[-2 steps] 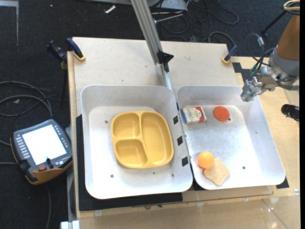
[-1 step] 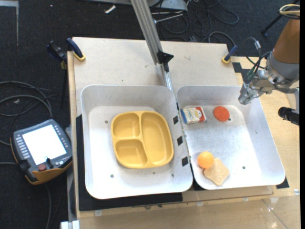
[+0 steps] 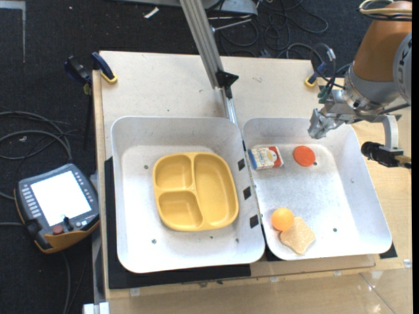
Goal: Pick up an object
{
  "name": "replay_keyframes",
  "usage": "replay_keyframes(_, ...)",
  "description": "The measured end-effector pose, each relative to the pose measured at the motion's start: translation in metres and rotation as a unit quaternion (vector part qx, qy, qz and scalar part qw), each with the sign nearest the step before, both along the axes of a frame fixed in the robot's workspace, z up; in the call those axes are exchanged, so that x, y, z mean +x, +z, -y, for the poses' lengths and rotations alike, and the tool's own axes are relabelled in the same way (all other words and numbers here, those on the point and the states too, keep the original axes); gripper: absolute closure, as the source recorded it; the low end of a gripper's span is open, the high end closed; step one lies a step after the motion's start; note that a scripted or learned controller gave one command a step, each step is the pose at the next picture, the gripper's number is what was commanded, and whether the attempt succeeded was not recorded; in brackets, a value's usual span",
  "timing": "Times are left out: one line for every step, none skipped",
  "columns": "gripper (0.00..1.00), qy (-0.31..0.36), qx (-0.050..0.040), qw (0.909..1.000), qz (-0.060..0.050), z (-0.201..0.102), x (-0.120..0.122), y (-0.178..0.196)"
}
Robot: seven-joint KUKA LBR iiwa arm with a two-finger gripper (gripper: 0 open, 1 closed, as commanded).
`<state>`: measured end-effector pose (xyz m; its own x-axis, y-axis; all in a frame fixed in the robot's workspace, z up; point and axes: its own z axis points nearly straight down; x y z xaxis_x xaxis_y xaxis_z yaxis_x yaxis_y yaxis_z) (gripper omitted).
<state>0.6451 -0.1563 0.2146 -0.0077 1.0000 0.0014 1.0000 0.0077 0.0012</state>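
While the grey arm reaches in from the right, its gripper [image 3: 319,127] hangs over the far edge of the right-hand bin [image 3: 366,195], and I cannot tell from here how it is set; nothing shows in its grasp. Nearest to it is a flat orange-red disc [image 3: 304,156], lying just below and slightly left of the gripper, close but apart. Further left of the disc sits a small carton [image 3: 266,157], its long side running left to right. Well below the gripper, toward the near edge, a small orange ball [image 3: 282,218] touches a tan bread-like piece [image 3: 298,237]. Far off to the left, a yellow divided plate [image 3: 195,190] fills the other bin
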Motion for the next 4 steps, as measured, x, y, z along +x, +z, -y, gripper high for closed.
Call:
replay_keyframes(1.00,0.000,0.0005,1.0000,-0.001,-0.057,-0.006,-0.007)
replay_keyframes(1.00,0.000,0.0005,1.0000,0.000,-0.112,-0.011,0.010)
replay_keyframes(1.00,0.000,0.0003,1.0000,-0.002,-0.168,-0.027,0.012)
replay_keyframes(1.00,0.000,0.0004,1.0000,-0.001,-0.223,-0.032,0.006)
